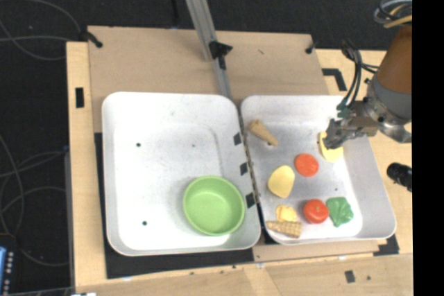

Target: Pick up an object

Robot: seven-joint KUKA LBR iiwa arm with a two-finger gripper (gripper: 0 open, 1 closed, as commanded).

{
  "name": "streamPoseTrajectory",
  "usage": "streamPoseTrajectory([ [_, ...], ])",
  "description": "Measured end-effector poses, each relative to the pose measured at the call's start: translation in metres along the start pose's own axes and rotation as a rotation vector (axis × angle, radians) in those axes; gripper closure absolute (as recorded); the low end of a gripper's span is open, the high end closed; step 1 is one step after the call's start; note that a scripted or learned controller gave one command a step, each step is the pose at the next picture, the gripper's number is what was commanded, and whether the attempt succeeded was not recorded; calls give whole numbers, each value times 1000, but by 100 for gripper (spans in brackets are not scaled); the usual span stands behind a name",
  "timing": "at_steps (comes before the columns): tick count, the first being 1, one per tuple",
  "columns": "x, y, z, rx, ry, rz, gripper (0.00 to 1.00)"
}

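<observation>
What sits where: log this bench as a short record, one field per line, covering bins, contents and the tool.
left bin: holds a green bowl near its front right corner
right bin: holds seven small items
back left of right bin: tan cone-shaped piece
middle: yellow lemon-like piece, orange-red ball
front: red tomato-like piece, green piece, waffle-patterned piece
tool: low over the right bin's right side, directly over a pale yellow piece
grasp: cannot tell
</observation>
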State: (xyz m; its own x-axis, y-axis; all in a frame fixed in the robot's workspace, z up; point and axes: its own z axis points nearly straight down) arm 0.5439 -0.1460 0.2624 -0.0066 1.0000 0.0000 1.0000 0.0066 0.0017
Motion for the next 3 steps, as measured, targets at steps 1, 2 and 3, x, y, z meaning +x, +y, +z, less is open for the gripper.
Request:
streamPoseTrajectory([
  [1, 59, 14, 0, -1, 1, -2, 100],
  [2, 111, 23, 13, 3, 0, 1, 100],
  [3, 157, 24, 9, 0, 2, -1, 100],
])
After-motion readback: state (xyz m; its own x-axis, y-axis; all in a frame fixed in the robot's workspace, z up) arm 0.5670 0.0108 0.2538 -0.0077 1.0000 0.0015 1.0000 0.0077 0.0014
